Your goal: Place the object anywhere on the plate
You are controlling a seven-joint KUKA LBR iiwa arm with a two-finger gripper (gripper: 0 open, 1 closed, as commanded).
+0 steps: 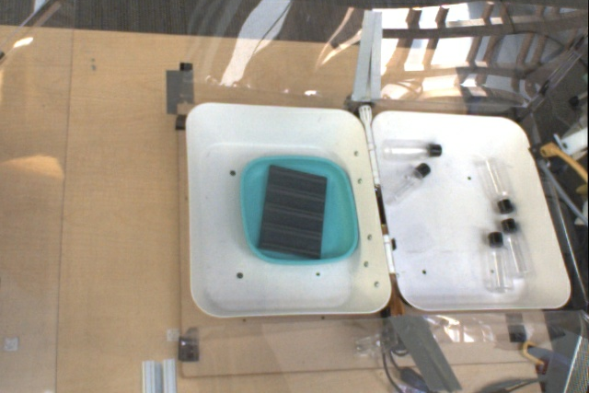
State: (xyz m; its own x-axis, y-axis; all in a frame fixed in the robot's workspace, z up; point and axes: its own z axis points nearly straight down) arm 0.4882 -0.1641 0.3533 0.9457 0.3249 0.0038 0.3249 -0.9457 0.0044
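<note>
Seeing the dark ridged block (294, 212) lying flat in the middle of the teal plate (250, 202), inside the left white bin (212, 276). Seeing small clear tubes (504, 239) with black caps lying in the right bin (451, 276), both bins sitting side by side on the tan surface (92, 198). Not being able to tell about the jaws.

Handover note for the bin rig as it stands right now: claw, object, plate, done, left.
Claw: no state to report from this view.
Object: the dark ribbed block lies flat on the teal plate, inside its rim, long side running up and down the view with a slight tilt.
Plate: sits in the middle of the left bin.
Right bin: several clear tubes with black caps scattered, most near its right side.
Done: the block looks placed on the plate.
Left: probably nothing but confirming the placement.
</note>
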